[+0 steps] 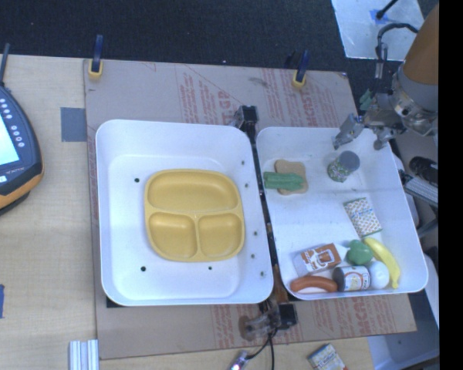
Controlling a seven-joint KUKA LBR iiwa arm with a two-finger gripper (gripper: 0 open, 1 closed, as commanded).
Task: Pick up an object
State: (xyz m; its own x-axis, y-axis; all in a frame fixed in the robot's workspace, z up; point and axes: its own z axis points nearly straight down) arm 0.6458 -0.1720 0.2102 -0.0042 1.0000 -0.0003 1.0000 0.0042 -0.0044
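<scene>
Lying side by side, 2 white bins (108, 206), wooden bench (38, 268)

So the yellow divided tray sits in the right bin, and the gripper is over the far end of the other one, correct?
Not quite: the camera view shows the yellow divided tray in the left bin. The gripper is over the far end of the other one, the right bin.

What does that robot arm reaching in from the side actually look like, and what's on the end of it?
The arm is a rounded grey shell with an orange band above the wrist, and a dark cable loops beside it. At its end sits a compact block of grey metal parts, the two-finger gripper, with slim, pale metal fingers ending in narrow tips.
</scene>
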